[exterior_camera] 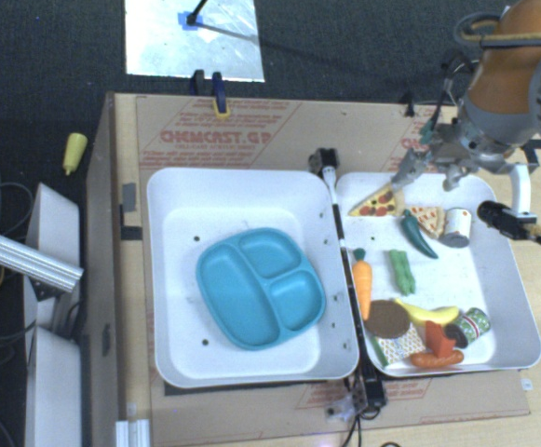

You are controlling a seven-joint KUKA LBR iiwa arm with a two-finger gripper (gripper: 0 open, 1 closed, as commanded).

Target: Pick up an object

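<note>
Left bin (172, 203): blue tray (259, 287) (3 compartments).

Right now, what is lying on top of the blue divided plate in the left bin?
Nothing lies on the blue divided plate; all three compartments show bare. It rests on the floor of the left bin. What is beneath the plate is covered. The toy food, like the carrot, lies in the right bin.

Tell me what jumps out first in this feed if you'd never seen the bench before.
The big blue divided plate sits alone in the left bin. The right bin is crowded with toy food: a pizza slice near its top-left corner, a carrot along its left wall, and a banana lower down. The grey-and-orange arm hangs over the right bin's top edge, its tool just above the pizza slice.
</note>
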